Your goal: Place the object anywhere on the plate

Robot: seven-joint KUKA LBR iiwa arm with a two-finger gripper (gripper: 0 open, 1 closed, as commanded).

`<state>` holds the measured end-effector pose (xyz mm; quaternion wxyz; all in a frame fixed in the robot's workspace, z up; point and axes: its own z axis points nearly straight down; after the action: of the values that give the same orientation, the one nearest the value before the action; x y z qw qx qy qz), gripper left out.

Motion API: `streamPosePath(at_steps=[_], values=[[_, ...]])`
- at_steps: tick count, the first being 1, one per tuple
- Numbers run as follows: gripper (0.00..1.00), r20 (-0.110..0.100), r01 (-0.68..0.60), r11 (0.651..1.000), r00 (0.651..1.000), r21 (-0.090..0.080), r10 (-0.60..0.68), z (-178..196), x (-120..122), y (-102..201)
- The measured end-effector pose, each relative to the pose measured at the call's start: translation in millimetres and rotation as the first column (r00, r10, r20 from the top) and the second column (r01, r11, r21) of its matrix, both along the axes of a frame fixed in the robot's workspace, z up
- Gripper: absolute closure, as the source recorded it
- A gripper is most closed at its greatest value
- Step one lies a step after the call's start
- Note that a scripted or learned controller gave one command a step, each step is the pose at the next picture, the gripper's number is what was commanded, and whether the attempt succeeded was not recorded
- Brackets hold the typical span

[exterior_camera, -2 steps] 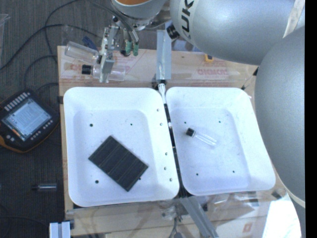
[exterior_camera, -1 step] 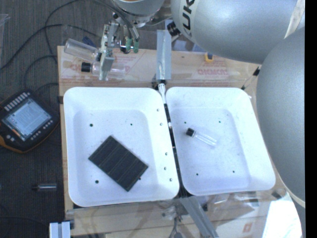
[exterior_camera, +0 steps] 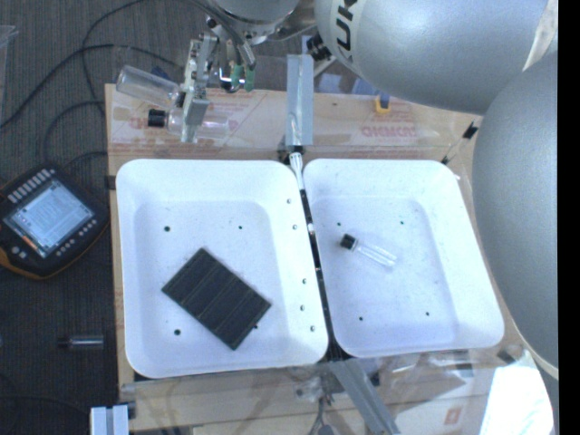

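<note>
A small clear vial with a black cap (exterior_camera: 367,250) lies on its side in the right bin (exterior_camera: 453,198), near the bin's middle, cap pointing up-left. A dark square slatted plate (exterior_camera: 216,297) lies flat in the left bin (exterior_camera: 136,207), turned like a diamond. My gripper (exterior_camera: 216,98) hangs high over the bench behind the left bin, far from both the vial and the plate. It is open with nothing between its fingers.
A metal divider post (exterior_camera: 299,102) stands behind the seam between the bins. Clear plastic parts (exterior_camera: 145,84) lie on the bench behind the left bin. A handheld pendant (exterior_camera: 45,217) rests on the floor at left. The arm's grey body (exterior_camera: 471,34) looms over the upper right.
</note>
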<state>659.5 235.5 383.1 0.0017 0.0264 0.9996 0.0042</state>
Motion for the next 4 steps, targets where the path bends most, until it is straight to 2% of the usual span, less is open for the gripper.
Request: streamPosePath(at_steps=[1,2,4], values=[[1.00,0.001,0.000,1.000,1.000,0.003,0.000,9,1,1],[1.00,-0.001,-0.403,0.915,0.915,-0.008,0.403,47,-16,-2],[1.00,0.005,-0.402,0.916,0.916,-0.001,0.402,64,-15,0]])
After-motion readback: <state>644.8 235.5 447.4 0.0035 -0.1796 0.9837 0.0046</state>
